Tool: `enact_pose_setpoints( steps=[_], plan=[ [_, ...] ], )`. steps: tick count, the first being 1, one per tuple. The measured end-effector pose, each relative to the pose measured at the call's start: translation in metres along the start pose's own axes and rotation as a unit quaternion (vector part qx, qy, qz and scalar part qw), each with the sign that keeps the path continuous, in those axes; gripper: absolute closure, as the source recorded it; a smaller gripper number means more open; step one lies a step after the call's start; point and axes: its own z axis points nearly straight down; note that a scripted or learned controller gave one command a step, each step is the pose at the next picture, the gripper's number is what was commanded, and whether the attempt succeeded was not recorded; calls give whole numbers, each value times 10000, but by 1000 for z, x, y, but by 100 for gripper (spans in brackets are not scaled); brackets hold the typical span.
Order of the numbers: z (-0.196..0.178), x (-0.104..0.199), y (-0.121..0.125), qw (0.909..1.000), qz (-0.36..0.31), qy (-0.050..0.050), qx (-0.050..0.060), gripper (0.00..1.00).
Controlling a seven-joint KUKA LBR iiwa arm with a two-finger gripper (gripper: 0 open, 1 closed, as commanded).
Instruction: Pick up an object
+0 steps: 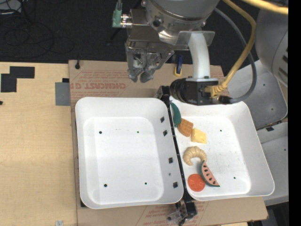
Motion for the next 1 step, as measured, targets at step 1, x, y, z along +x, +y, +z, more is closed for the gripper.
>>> enact_pose_setpoints(
  steps=[1],
  plan=[
    [-9,1,0,10000,-22,-9,26,100]
  ],
)
